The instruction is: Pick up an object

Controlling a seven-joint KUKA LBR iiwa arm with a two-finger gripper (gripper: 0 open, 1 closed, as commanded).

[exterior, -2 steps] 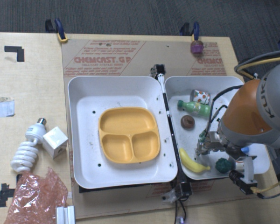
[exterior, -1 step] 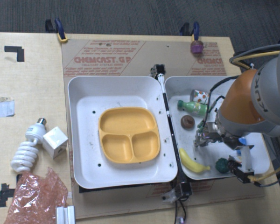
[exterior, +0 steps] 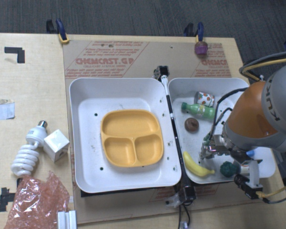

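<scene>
Bins of shallow white plastic sat side by side on the bench, the left bin (exterior: pixel 81 142) holding a yellow three-compartment plastic tray (exterior: pixel 132 138) roughly at its middle. The right bin (exterior: pixel 181 87) carried the loose objects: a small white cup with red and green spots (exterior: pixel 204 98) near its back wall, a green plastic bottle (exterior: pixel 199 109) lying on its side just in front of that cup, a round brown disc-shaped piece (exterior: pixel 191 124) below the bottle, a yellow banana (exterior: pixel 197 166) lying near the front left of the bin, and a dark green rounded object (exterior: pixel 227 168) just right of the banana.

The grey arm with its orange band (exterior: pixel 250 116) reached in from the right and hung over the right bin. Its gripper (exterior: pixel 208 151) sat low above the bin floor, just above the banana's upper end and left of the dark green object. Whether it was spread or closed could not be told, and nothing was visibly caught in it.

Outside the bins, on the bench to the left, lay a white spiral light bulb (exterior: pixel 29 149), a small white cube (exterior: pixel 56 144) just beside it, and a crumpled pink transparent bag (exterior: pixel 38 202) near the front edge. A purple object (exterior: pixel 201 47) rested by the blue clamp at the back.
</scene>
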